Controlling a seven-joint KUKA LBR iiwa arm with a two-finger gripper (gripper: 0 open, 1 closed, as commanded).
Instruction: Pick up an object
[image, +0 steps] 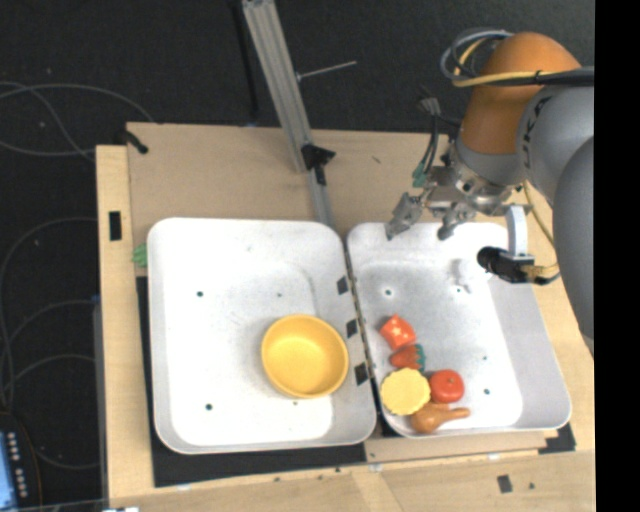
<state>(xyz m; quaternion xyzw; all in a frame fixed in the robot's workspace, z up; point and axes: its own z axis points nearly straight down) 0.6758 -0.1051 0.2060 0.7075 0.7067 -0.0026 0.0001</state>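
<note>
My gripper (424, 222) hangs over the far edge of the right bin (520, 330), fingers spread apart with nothing between them. The toy food lies well below it at the bin's near left: a red pepper-like piece (397, 331), a small dark red piece with green (406, 356), a yellow round piece (404, 391), a red tomato (447, 385) and an orange piece (432, 417). A yellow bowl (303, 356) sits upright in the left bin (220, 290), near its right side.
A slanted metal pole (285, 100) rises behind the bins. A black fitting (505, 263) hangs off the arm over the right bin's far right. The tan bench (200, 170) surrounds both bins; small black clips (350, 325) sit along the shared wall.
</note>
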